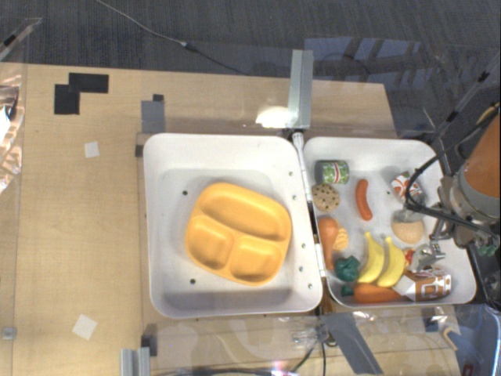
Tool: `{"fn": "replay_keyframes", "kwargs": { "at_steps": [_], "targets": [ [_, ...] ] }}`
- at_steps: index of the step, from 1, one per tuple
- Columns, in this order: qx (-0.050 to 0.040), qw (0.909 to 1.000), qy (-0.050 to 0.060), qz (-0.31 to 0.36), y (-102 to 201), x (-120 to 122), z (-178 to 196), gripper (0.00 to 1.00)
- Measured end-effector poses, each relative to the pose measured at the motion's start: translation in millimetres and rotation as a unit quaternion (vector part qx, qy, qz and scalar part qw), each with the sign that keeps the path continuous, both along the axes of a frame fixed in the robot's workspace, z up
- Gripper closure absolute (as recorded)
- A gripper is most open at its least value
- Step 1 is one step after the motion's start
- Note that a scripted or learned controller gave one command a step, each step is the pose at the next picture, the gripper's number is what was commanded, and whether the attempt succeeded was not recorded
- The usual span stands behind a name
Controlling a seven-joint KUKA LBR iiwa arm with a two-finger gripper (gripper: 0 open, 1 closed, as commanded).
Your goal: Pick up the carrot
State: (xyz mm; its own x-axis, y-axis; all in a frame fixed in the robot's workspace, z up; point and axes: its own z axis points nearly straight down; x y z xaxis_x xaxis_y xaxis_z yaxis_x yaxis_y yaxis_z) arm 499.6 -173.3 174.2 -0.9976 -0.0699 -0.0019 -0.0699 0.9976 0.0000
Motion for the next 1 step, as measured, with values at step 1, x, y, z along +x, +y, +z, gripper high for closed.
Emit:
{"fn": "replay_keyframes", "kwargs": {
  "at_steps": [1],
  "targets": [
    [-0.0019,0.9633,-0.004,0.269,-4.3,23.5,-9.8,0.0]
  ]
}}
